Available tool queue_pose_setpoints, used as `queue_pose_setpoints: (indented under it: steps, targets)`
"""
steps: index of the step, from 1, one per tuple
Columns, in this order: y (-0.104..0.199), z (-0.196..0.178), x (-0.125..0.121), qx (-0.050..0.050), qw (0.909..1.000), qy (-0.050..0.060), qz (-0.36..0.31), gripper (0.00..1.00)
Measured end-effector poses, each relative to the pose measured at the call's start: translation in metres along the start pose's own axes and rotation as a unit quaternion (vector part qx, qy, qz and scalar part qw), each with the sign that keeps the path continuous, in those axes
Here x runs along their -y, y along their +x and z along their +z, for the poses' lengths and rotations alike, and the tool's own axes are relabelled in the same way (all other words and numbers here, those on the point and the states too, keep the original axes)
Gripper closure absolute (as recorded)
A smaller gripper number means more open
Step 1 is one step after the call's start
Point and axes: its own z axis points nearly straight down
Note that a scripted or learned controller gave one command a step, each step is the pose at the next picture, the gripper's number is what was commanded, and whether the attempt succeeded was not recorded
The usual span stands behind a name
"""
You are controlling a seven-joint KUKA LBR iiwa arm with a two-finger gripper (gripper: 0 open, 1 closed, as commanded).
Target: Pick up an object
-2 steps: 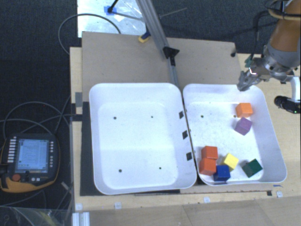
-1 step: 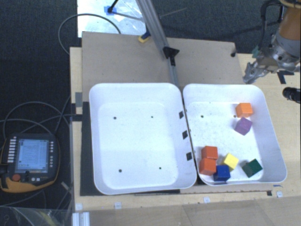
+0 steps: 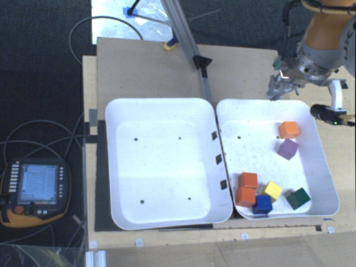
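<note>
The right bin (image 3: 317,149) holds several blocks. An orange block (image 3: 288,129) and a purple block (image 3: 287,148) lie near its far right side. Near the front sit two red-orange blocks (image 3: 246,188), a yellow block (image 3: 272,190), a blue block (image 3: 262,204) and a green block (image 3: 298,198). My gripper (image 3: 278,88) hangs above the far rim of the right bin, up and left of the orange block, with nothing seen between its fingers.
The left bin (image 3: 161,160) lies beside the right one. A slanted metal pole (image 3: 186,32) crosses the bench behind the bins. A teach pendant (image 3: 34,191) with cables lies on the floor at the left.
</note>
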Motion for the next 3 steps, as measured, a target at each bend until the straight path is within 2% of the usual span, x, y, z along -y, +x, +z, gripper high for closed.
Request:
queue_pose_setpoints:
  steps: [2, 3]
  targets:
    - [0.105, 0.017, 0.009, 0.0, 1.0, 0.001, 0.0, 1.0]
    - [0.151, 0.021, -0.003, 0.0, 1.0, 0.0, 0.0, 1.0]
